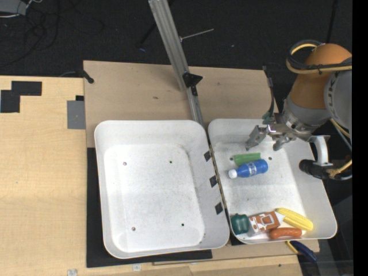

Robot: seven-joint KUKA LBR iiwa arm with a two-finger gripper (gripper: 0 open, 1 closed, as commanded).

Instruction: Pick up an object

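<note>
Fingers [257,135]: spread wide, holding nothing, over right bin [322,211]. Blue bottle [249,169]: lying on its side just below the fingers, apart from them, green item [246,158] touching its upper side.

1. You get even overhead light; the white bins [149,137] look bright but not blown out.
2. Left of the end effector [269,135], soft shadow grades across the bin floor.
3. Background stays dark; focus slightly soft.
</note>
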